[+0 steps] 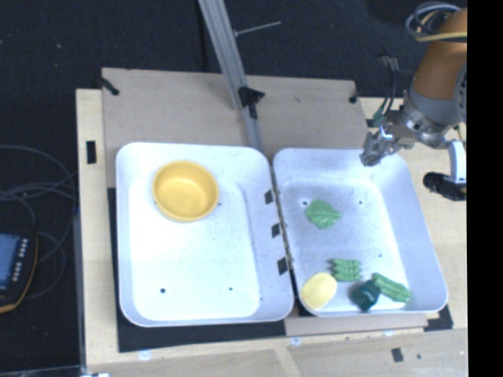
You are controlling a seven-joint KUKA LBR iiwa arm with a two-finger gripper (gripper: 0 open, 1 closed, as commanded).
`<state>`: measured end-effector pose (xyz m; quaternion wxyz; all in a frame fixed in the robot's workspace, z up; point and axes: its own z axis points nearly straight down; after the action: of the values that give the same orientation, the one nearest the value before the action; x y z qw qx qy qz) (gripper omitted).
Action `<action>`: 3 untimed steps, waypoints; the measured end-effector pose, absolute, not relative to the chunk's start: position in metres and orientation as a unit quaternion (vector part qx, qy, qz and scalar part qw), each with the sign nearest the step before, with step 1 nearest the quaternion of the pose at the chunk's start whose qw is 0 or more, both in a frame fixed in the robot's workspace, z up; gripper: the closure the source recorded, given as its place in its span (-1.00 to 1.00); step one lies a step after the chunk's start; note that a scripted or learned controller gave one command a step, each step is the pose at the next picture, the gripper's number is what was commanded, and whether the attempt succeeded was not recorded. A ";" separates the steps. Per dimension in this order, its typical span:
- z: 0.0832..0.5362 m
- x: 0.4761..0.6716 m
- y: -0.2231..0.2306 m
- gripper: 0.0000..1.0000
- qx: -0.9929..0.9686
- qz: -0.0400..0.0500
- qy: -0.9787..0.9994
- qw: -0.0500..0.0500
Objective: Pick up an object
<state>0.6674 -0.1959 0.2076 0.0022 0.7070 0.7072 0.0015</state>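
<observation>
The right bin (393, 181) holds several small objects. A green leaf-like piece (322, 214) lies near its middle. Along the front edge sit a pale yellow round piece (318, 290), a green pea pod (345, 269), a dark green pepper (365, 295) and a light green piece (392, 287). My gripper (372, 155) hangs over the back right corner of this bin, well away from all of them, with nothing seen in it.
A yellow bowl (185, 190) stands in the back left of the left bin (196, 281). A grey metal bar (224, 42) slants up from between the bins. The arm's orange band (440, 61) is at the right edge.
</observation>
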 end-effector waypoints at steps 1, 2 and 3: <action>0.246 0.668 -0.196 1.00 0.707 0.001 0.707 0.002; 0.238 0.662 -0.151 1.00 0.706 0.000 0.708 0.000; 0.229 0.655 -0.099 1.00 0.706 0.000 0.708 0.000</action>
<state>0.6546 -0.0989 0.2293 0.0000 0.7060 0.7082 0.0002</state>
